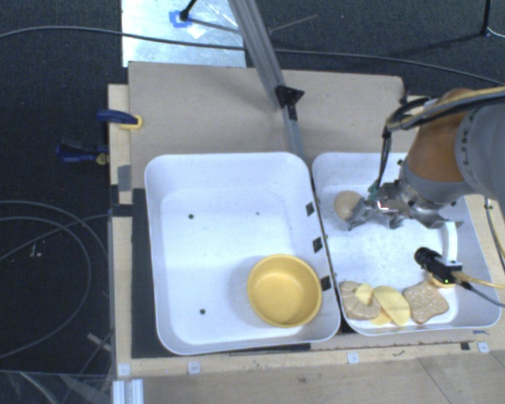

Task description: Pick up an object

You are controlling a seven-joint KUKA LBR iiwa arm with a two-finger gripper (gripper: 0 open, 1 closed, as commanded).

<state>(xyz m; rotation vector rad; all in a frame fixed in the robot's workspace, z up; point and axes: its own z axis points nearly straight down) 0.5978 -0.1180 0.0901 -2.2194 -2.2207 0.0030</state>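
Note:
My gripper is low in the right bin, in its upper left part, with the arm reaching in from the right. A round beige object, like a small potato or bun, lies right against the gripper's left side. Whether it sits between the fingers is not visible. At the front of the right bin several pieces lie in a row: a round biscuit-like piece, a yellow piece and a tan bread-shaped slice. A yellow bowl stands upright in the left bin at its front right.
The wall between the two bins carries black clips. A black connector with a green light and a yellow cable hang from the arm above the right bin. A grey pole slants over the back of the bench.

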